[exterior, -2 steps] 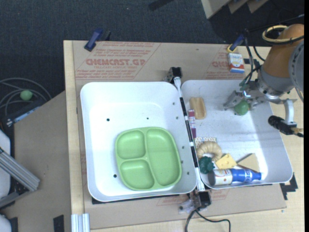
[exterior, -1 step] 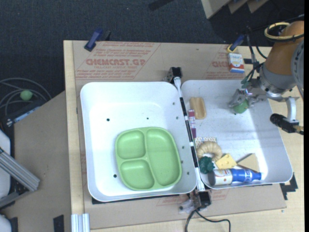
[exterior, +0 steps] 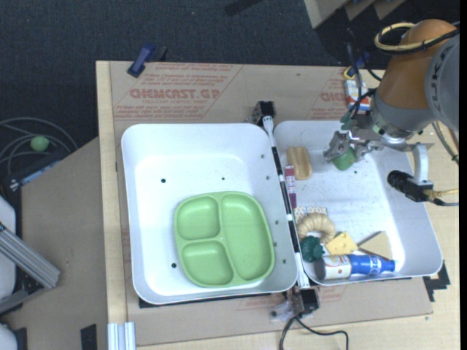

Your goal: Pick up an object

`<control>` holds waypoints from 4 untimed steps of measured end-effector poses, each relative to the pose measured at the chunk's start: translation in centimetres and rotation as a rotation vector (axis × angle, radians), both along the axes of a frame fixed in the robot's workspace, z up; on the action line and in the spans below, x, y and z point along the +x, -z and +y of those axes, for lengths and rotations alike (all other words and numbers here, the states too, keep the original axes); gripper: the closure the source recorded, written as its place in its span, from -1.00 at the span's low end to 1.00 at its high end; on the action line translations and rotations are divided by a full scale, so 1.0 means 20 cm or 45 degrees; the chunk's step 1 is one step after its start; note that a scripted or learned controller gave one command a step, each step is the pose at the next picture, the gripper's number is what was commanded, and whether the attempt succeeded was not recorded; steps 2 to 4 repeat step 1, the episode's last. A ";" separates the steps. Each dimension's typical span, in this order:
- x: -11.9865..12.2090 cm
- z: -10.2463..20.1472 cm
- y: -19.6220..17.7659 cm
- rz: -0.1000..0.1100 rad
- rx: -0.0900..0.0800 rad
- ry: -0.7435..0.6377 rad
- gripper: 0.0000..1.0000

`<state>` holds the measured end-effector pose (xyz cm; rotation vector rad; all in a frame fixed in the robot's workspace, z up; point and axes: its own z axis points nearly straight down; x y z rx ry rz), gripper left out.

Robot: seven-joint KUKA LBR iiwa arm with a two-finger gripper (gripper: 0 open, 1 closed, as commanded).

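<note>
the surface [exterior: 182,86] carries two white bins; the left bin [exterior: 146,152] has a green tray [exterior: 222,238]. in the right bin [exterior: 408,224] my tool [exterior: 349,149] is closed on a green object [exterior: 343,159] near the far wall. a bottle [exterior: 357,266], tan block [exterior: 298,162] and yellow wedge [exterior: 339,244] lie nearer.

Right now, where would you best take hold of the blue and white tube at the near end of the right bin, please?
Probably across the middle of the blue and white tube, coming straight down. It lies flat, its long axis running left to right, so the fingers should close across its narrow width. The yellow wedge and the bin wall crowd its ends, while its middle looks freer.
</note>
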<state>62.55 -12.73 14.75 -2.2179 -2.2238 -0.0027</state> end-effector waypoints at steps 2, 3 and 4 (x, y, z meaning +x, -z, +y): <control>-0.12 0.42 -0.19 0.003 0.000 0.000 1.00; -0.12 0.42 -0.19 0.003 0.000 0.000 1.00; -0.12 0.42 -0.19 0.003 0.000 0.000 1.00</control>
